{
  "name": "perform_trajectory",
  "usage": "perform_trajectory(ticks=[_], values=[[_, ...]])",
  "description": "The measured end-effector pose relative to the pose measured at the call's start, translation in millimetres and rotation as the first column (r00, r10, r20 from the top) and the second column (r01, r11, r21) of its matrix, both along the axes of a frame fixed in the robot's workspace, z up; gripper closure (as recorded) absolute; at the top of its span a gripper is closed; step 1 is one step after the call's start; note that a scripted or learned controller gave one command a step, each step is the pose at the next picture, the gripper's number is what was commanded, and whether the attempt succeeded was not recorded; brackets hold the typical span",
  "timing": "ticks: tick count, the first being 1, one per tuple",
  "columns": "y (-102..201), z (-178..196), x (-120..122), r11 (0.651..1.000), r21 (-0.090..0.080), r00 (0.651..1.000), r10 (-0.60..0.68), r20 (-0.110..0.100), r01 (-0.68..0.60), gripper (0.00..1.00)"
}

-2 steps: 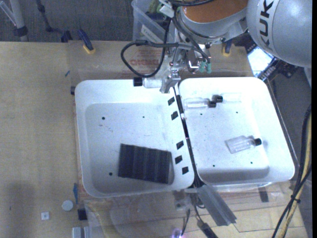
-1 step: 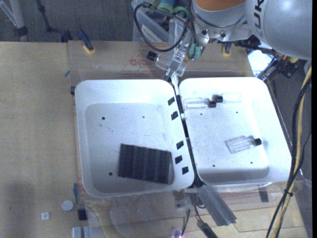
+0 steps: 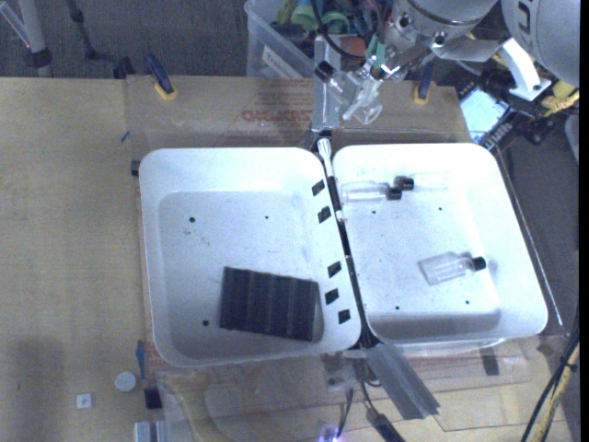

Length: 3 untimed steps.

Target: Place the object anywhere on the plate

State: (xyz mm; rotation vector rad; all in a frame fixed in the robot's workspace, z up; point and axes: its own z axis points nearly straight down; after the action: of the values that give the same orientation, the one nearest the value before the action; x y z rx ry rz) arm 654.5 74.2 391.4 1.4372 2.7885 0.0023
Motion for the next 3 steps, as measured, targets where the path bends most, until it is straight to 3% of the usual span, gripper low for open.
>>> perform_trajectory(ticks=[1,2,3], values=[[-2.0,-88.6,-17.3,0.915,-0.001,0.915,-0.403,-0.008,0.404,1.0],[53.5,-157.4,11.0,0.795,-0.003,0.795,-0.606,-0.008,0.606,1.0],[113.5,-248.4,10.9,0.785,-0.002,0.785,-0.62,-0.008,0.62,1.0]])
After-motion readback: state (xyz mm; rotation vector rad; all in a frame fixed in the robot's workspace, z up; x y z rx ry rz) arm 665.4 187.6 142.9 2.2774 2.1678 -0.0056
